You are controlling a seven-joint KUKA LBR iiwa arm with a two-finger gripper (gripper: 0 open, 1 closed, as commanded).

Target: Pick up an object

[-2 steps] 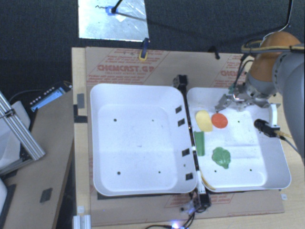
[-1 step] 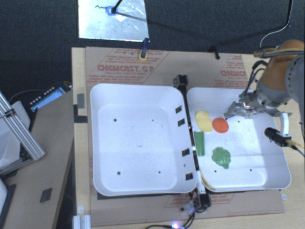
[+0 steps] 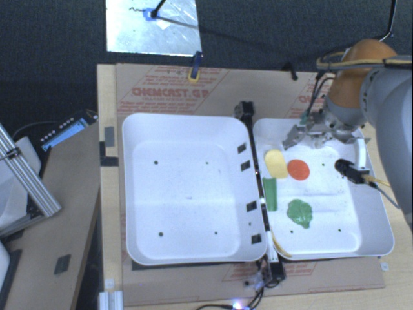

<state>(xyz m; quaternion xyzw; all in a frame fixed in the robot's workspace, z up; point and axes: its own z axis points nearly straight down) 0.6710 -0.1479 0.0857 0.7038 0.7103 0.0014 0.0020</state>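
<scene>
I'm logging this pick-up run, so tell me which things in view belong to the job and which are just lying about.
Job: pincer; right bin; in it a yellow piece, orange disc, green stick, green leafy piece.
Lying about: left bin, cardboard sheet, silver sheet, yellow clamp, blue-striped handset.

Dark carpeted floor [image 3: 51, 44] surrounds the pale wooden surface [image 3: 108, 205]; a shiny square metal sheet [image 3: 153, 18] lies beyond it.
</scene>
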